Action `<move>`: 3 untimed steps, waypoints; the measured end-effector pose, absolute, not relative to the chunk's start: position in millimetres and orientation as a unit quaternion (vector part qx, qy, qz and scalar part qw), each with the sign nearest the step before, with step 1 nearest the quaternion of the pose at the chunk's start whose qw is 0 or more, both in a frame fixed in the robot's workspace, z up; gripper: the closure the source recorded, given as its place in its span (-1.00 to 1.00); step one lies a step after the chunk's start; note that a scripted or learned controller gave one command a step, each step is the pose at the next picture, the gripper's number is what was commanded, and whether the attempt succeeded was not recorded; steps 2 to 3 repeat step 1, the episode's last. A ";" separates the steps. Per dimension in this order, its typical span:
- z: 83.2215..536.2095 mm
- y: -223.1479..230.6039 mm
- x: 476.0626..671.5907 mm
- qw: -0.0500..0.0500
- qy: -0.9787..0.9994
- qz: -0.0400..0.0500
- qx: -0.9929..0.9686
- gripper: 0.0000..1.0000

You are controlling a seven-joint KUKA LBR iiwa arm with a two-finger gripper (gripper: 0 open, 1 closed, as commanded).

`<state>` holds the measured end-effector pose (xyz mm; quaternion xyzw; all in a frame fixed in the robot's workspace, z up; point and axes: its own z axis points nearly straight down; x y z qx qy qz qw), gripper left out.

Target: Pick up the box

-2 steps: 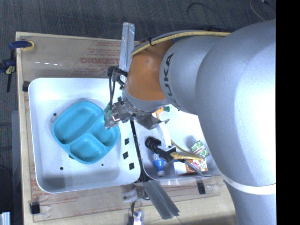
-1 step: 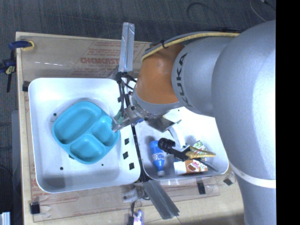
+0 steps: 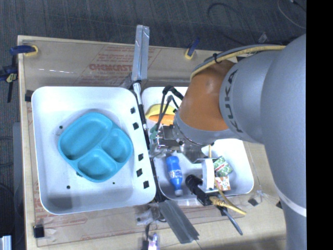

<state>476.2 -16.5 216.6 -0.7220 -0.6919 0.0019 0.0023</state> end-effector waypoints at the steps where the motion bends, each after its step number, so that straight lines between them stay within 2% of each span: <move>1: 189.7 -8.8 481.3 0.003 -0.678 0.003 -0.735 1.00; 3: 189.7 -8.8 481.3 0.003 -0.678 0.003 -0.735 1.00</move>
